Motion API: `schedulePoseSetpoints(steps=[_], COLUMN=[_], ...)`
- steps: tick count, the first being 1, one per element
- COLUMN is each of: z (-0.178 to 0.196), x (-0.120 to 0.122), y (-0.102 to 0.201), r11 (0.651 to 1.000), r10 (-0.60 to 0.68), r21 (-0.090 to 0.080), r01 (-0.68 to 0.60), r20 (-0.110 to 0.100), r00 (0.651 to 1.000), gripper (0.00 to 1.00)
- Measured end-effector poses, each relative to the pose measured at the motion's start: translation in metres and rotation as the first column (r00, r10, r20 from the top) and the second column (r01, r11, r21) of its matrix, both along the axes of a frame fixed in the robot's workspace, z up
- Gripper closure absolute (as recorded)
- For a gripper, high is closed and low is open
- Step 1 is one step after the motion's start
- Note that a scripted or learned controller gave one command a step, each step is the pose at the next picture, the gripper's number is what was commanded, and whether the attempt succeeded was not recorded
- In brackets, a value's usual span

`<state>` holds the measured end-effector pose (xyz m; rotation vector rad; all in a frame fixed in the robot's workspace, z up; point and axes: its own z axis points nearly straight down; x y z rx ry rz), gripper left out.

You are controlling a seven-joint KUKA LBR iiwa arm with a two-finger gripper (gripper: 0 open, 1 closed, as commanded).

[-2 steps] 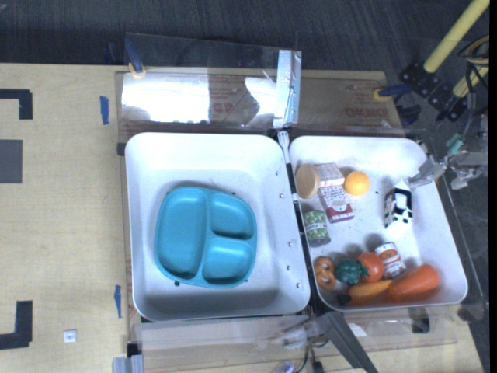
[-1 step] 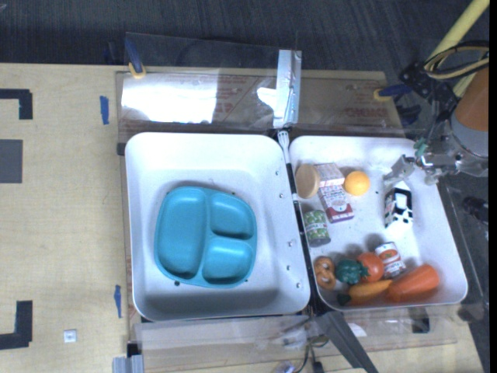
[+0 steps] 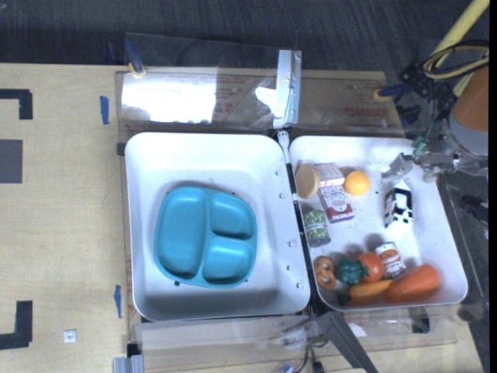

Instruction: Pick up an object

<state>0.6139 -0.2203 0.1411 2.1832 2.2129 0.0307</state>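
Camera view: it looks down at a slant on a pale wooden bench point(image 3: 62, 231) with two shallow white bins side by side.
Left white bin point(image 3: 147, 162): it holds a turquoise plastic plate with three compartments point(image 3: 206, 236), which lies flat near the middle of the bin.
Right white bin point(image 3: 443, 239): it holds all the small objects, most of them along the left wall and the near edge.
Grey arm with orange band point(image 3: 470, 119): it comes in from the right and stands over the far right corner of the right bin.
Gripper point(image 3: 411, 165): it is above the far right part of the right bin, just above the cow figure; I cannot tell how its fingers stand, and I see no object between them.
Orange toy carrot point(image 3: 415, 282): it lies at the near right corner of the right bin.
Red and white small carton point(image 3: 335, 196): it lies near the left wall, between the tan cylinder and the orange ball.
Black and white toy cow figure point(image 3: 398, 208): it lies apart from the other objects, in the right half of the bin.
Tan cylinder point(image 3: 307, 181): it touches the carton on the left side.
Green patterned packet point(image 3: 316, 228): it is at the left wall, below the carton.
Small orange ball point(image 3: 356, 183): it is just beside the carton, on its right.
Near-edge group: a small pretzel-like piece point(image 3: 324, 270), a green toy vegetable point(image 3: 349, 272), a red toy tomato point(image 3: 370, 266), a small red and white can point(image 3: 390, 258) and a yellow toy banana point(image 3: 371, 290) lie close together, next to the carrot.
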Motion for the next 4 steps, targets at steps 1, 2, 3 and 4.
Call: schedulePoseSetpoints(steps=[1, 2, 3, 4], z=[0.010, 0.009, 0.002, 0.000], x=[0.000, 0.000, 0.001, 0.002], y=[0.000, 0.000, 0.000, 0.001], r11=[1.000, 1.000, 1.000, 1.000], r10=[0.001, 0.001, -0.011, -0.024], r21=[-0.003, -0.002, -0.002, -0.001], r01=[-0.001, -0.001, 0.011, 0.024], r20=[0.001, -0.001, 0.005, 0.008], r00=[1.000, 1.000, 1.000, 1.000], gripper=[1.00, 0.00, 0.00, 0.00])
